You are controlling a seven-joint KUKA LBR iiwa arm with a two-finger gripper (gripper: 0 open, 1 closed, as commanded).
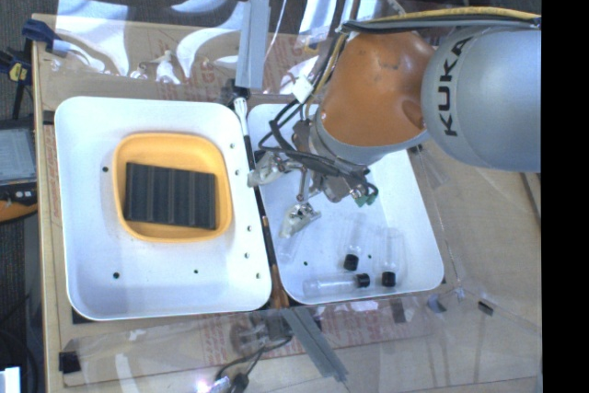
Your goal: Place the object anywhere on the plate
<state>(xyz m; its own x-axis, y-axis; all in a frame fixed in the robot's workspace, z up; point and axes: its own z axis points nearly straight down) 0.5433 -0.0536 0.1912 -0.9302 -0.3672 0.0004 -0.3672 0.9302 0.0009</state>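
Nearest the camera, along the near edge of the right bin [416,225], lie three capped vials [333,287], clear tubes with black caps. One is flat on its side, and the other two are just beyond it and a little to the right. They are presumably the objects meant for the task, though the clear plastic is hard to read against the white floor.

A little farther in, the claw [298,216] hangs over the left part of the same bin, apart from the vials and to their far left. I cannot tell whether it is wide or narrow, and nothing can be seen held in it.

Across the divide, the left bin [92,262] carries the yellow plate [171,146], which has a dark ridged insert [172,195] in its hollow and no vial on it.

Farthest back, the orange band [373,97] of the arm looms over the far end of the right bin.

By this showing the task is barely begun: a vial has yet to be gripped, carried left and set down on the plate.
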